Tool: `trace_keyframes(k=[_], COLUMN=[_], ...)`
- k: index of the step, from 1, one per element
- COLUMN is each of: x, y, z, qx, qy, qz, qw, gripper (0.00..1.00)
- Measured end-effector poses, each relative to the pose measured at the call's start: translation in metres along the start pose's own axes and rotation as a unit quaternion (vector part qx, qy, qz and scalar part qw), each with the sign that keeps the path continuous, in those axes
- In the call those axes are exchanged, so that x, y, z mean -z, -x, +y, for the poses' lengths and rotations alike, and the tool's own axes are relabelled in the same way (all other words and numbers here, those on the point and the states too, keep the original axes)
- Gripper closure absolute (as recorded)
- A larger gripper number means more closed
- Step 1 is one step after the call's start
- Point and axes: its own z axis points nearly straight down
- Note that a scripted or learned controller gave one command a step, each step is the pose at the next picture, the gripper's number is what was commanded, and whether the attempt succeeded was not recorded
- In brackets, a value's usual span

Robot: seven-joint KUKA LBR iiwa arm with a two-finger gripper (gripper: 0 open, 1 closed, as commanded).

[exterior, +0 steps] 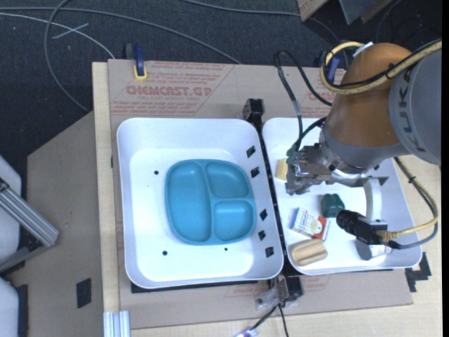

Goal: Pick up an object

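The gripper (300, 176) hangs over the right bin (393, 258), its state impossible to tell, near a green block (331, 203), a small card (309, 222) and a tan roll (309, 252); a blue plate (209, 201) fills the left bin (137, 188)

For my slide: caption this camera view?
Arm's gripper over right bin of small objects; blue divided plate in left bin.

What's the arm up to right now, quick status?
Claw low over right bin, nothing seen in its grip. Card, green piece, tan block lie loose nearby. Blue plate sits in left bin.
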Motion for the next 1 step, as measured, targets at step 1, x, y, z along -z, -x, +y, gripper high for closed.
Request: trace_keyframes(k=[1], x=[-0.0097], y=[-0.0482], z=[0.0044], qx=[0.000], qy=[0.000], qz=[0.000], qw=[1.0000], gripper=[1.00])
